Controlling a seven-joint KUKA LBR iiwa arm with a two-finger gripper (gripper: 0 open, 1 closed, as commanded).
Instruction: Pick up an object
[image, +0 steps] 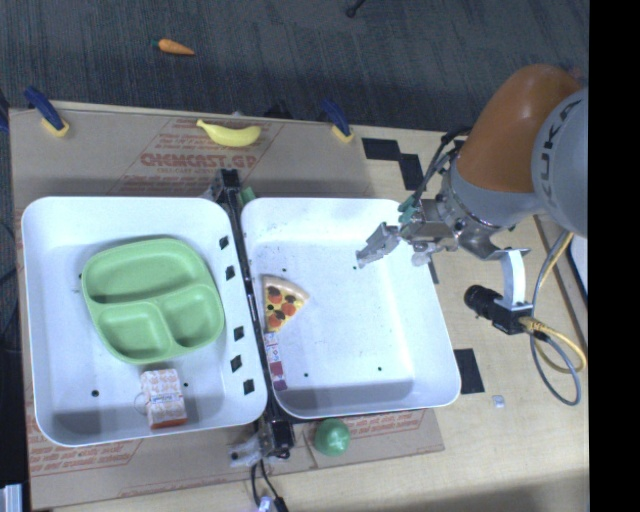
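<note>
Pizza slice — a little toy one — is lying flat in the right bin, tucked up against that bin's left wall, about halfway down. Nothing is touching it.

The gripper hangs over the upper right part of the same bin, well apart from the pizza slice, with the grey arm and its orange band coming in from the right. The tips point left and down toward the bin floor. Honestly I can't tell how far apart they are, it's too small and blurry at that spot. I see nothing between them, so it isn't holding anything as far as I can make out.

Other stuff around: the left bin has a green divided tray sitting in the middle and a small snack box near its front edge. A toy banana lies on the cardboard behind the bins, a green ball sits just in front of the right bin, and a small orange thing — maybe a carrot — is off on the dark floor up top. Black cables loop on the bench to the right.
</note>
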